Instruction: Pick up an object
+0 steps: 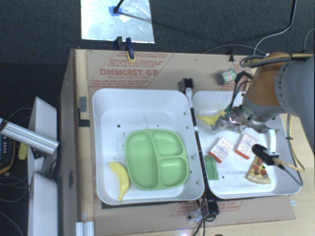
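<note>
Nearest the camera, the left bin (147, 102) holds a green divided plate (156, 159), with a yellow banana (119, 178) just beside its lower-left edge. Right bin (236, 193) holds several smaller items: a yellow object (208, 118) at the upper left, two small white-and-red packets (221, 149) (245, 145) near the centre, a green bar (210, 168) along the left wall, and a pizza slice toy (259, 171) at the lower right. Grey arm (295, 90) with its orange band (262, 87) reaches over the right bin. Pincer (231, 119) sits just beside the yellow object; whether it is released or clenched cannot be determined.
</note>
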Controlling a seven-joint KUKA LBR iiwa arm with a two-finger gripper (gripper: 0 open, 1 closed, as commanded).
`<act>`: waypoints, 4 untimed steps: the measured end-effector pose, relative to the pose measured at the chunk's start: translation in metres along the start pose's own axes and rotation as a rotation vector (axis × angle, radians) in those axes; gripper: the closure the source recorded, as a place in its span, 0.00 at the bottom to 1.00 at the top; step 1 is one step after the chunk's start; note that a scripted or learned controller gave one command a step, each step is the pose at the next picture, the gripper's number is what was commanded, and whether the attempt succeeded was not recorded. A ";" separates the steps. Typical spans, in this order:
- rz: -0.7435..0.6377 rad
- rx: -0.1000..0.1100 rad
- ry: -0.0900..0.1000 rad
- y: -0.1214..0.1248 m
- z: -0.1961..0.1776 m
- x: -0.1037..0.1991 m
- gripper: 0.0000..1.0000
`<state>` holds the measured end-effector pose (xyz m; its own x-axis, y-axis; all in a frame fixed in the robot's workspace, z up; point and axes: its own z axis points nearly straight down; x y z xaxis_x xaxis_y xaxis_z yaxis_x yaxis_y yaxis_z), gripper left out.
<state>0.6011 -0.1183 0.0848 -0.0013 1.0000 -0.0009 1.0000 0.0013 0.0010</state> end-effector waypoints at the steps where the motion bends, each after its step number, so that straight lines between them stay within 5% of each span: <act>1: 0.001 0.000 -0.001 -0.057 0.000 -0.038 0.00; 2: -0.003 -0.004 0.001 -0.008 -0.085 0.026 0.00; 3: 0.000 -0.008 -0.001 -0.077 -0.004 -0.025 0.00; 4: -0.003 -0.002 0.002 -0.029 -0.028 0.030 0.00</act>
<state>0.5724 -0.0883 0.1126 -0.0041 1.0000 0.0007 1.0000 0.0041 0.0028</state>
